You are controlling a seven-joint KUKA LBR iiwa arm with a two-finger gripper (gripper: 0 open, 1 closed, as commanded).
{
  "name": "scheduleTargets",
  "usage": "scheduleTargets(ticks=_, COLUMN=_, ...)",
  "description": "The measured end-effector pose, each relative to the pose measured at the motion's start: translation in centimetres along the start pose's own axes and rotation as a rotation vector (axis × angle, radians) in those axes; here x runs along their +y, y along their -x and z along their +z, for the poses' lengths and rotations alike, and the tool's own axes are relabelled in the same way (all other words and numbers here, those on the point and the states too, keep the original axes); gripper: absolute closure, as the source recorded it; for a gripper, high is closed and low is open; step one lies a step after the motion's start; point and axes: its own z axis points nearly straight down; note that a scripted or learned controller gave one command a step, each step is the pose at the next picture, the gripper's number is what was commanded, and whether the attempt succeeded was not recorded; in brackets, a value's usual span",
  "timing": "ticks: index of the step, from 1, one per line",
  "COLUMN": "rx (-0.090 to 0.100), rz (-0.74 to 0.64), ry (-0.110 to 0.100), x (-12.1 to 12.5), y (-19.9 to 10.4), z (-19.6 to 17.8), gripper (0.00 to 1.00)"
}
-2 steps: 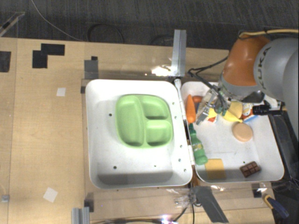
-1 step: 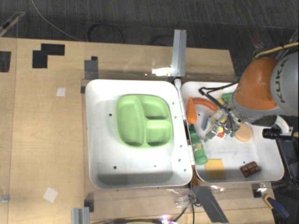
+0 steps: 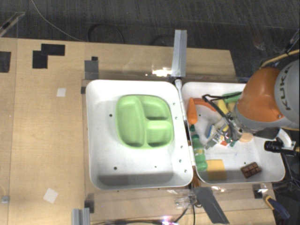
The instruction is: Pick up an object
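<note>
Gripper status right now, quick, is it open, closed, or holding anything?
Gripper: down in the right bin among the objects; whether it is open, closed or holding anything cannot be told from the camera view.

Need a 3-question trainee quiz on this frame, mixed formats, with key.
1. True or false: the green divided tray lies in the right bin.
2. Which item lies nearest the right bin's front edge: A) yellow block B) orange carrot-shaped piece C) green divided tray?
3. Fill in: the hand is above the ___ bin.

Key: 1 false, it lies in the left bin; 2 A; 3 right.
</note>
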Motion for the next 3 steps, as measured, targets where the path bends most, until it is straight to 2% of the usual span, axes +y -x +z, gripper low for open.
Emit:
scheduleTargets(ticks=1, rx=0.03, rz=-0.013, ry=-0.012, x=6.9, y=7.6, z=0.8, gripper=0.0)
scheduleTargets(ticks=2, rx=0.014, rz=0.137, ry=-0.001, x=5.3, y=4.7, z=0.5, gripper=0.0)
scheduleTargets(ticks=3, rx=0.01, rz=0.088, ry=0.0, x=2.1, y=1.9, z=0.2, gripper=0.0)
